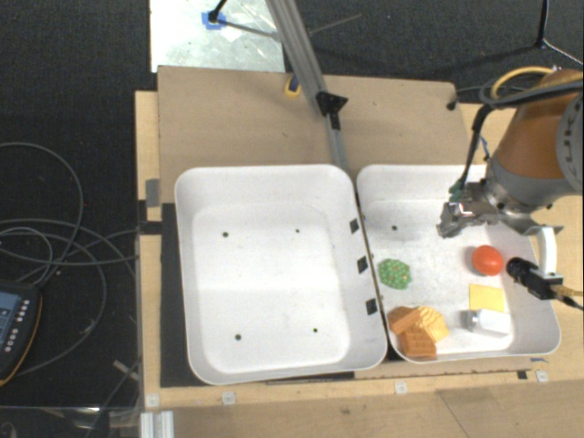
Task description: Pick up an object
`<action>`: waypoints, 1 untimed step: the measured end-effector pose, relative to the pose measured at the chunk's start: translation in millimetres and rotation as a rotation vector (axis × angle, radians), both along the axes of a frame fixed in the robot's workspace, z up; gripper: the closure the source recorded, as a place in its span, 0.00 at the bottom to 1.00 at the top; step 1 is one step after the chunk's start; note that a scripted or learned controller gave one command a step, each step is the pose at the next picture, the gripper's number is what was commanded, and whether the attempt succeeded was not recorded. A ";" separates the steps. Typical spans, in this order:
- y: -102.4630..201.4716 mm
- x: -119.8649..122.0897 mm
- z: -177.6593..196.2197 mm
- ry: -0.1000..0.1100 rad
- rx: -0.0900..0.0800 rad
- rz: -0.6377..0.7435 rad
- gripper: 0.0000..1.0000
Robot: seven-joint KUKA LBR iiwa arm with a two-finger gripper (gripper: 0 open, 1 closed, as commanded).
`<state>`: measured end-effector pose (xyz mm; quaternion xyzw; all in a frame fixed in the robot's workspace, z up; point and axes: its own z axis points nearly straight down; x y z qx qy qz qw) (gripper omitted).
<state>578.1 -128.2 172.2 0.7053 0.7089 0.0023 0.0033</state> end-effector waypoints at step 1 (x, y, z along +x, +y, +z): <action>-0.4 1.9 54.4 0.000 0.000 0.000 1.00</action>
